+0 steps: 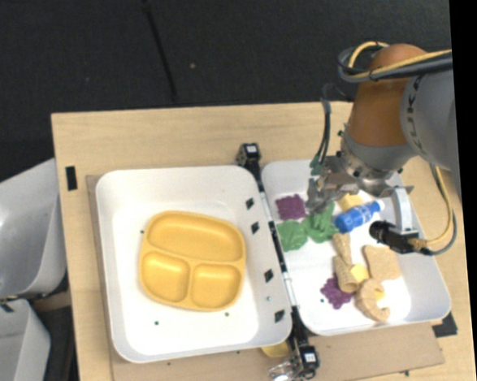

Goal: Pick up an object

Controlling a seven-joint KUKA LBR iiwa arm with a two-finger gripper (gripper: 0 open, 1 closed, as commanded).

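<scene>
Two white bins are counted: left bin (pixel 126 332), right bin (pixel 425 295). One yellow divided plate (pixel 193 260), one blue bottle (pixel 357 215), one green lump (pixel 305 230), two purple pieces (pixel 289 206) (pixel 336 292) and three tan pieces (pixel 344 265) (pixel 381 261) (pixel 372 300) are tallied

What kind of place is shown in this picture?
Probably a robotics lab bench for pick-up trials: two white bins on a wooden board, a yellow divided plate in one, toy foods like a blue bottle under the arm's end effector.
</scene>
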